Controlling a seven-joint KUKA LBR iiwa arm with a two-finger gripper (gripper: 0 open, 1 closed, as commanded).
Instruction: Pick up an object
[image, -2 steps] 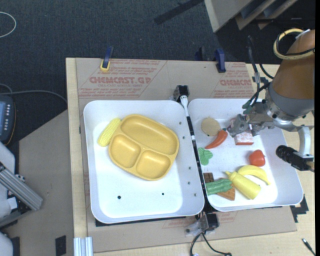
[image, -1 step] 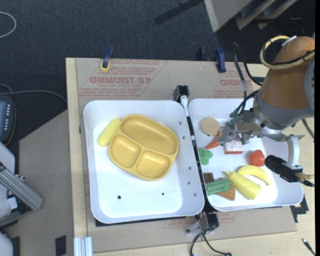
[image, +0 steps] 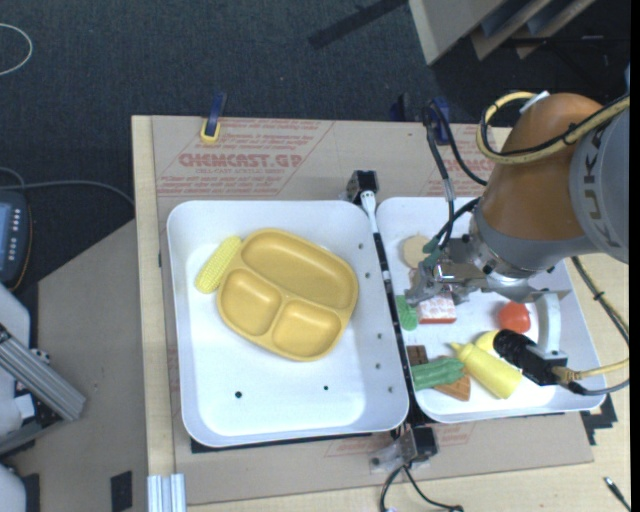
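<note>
Though partly hidden by the bins, tabletop (image: 160, 160): covered by brown printed card.
Arm (image: 540, 170): reached in from the tabletop's right edge, hung over the right bin.
Left bin (image: 200, 380): set on the tabletop's left half.
Right bin (image: 410, 218): set beside it, toward the right edge.
Yellow divided plate (image: 290, 290): laid in the middle of the left bin.
Claw (image: 440, 278): lowered near the right bin's left wall; whether it is spread or pressed together cannot be told.
Yellow toy fruit (image: 487, 365): laid toward the near edge.
Corn cob (image: 218, 263): touching the plate's left rim.
Red-and-white box (image: 437, 313): laid in the right bin just beneath the claw; no grip on it can be seen.
Red ball (image: 514, 317): near the box, on its right.
</note>
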